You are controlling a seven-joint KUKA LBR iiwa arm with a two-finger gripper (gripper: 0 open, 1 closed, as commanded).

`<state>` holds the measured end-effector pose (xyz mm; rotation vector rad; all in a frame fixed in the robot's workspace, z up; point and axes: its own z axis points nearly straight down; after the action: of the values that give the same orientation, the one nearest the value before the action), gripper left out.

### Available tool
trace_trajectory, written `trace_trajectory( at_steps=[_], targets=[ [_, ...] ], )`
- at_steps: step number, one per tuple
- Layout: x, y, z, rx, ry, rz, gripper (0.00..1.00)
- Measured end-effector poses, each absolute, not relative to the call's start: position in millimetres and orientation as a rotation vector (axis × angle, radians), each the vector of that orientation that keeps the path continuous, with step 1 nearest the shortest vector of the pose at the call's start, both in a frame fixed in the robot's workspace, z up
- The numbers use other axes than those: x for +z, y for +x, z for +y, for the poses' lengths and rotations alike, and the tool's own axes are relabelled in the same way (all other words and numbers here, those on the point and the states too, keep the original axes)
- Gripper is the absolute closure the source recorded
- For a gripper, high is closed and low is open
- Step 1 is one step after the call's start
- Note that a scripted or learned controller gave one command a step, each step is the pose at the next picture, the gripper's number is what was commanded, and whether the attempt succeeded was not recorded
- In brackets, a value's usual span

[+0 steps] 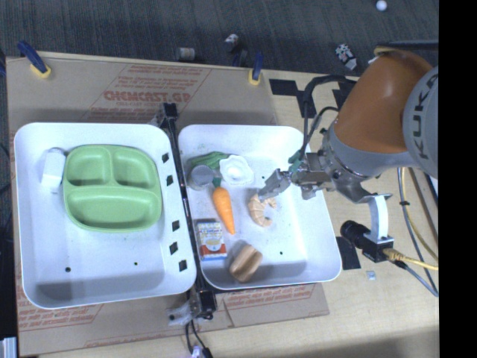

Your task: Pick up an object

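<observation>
From above, a bench topped with printed cardboard (149,92) bears 2 shallow white bins, with dark carpet (149,10) beyond. The left bin (33,274) holds a green divided plate (112,186). The right bin (317,256) holds a carrot (223,209), a shrimp (258,209), a hot dog bun (244,262), a small carton (211,239) and a white cup (237,170). The gripper (272,186) hovers just above the shrimp; whether its jaws are wide or narrow I cannot tell.
</observation>
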<state>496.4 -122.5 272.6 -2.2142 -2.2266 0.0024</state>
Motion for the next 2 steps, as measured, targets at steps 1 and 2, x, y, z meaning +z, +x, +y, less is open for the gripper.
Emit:
trace_trajectory(
  at_steps=[1, 2],
  targets=[
    [300, 514.4, -182, 0.001, -2.218, -2.227, 0.0],
    [178, 475.7, -211, 0.005, -2.212, -2.226, 0.0]
  ],
)
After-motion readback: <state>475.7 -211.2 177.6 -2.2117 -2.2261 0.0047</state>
